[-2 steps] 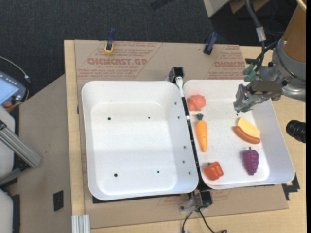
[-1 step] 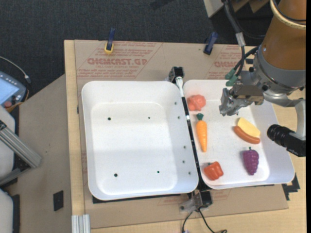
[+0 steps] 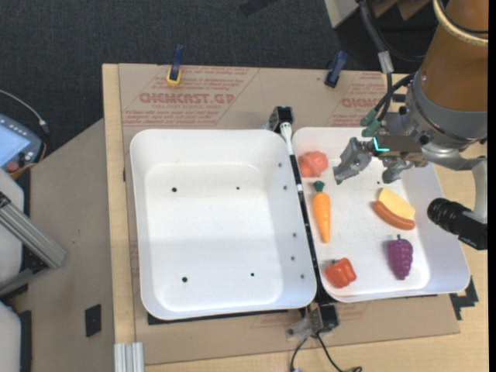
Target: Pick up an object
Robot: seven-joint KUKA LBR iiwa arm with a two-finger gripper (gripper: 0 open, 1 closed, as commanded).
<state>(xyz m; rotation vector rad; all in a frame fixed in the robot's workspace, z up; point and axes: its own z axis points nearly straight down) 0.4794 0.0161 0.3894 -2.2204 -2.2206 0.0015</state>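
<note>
While the gripper [image 3: 370, 168] hangs w/ fingers spread, holding nothing, over the right bin [image 3: 453, 273] between strawberry [image 3: 314, 163] and bread slice [image 3: 394, 208], it's approach stage; next, I'd guess: pick one, descend, close.

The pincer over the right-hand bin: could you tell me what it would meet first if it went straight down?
Probably the bare floor of the right bin. The pincer hangs open between the strawberry and the orange-and-yellow slice, though depth is unclear.
</note>
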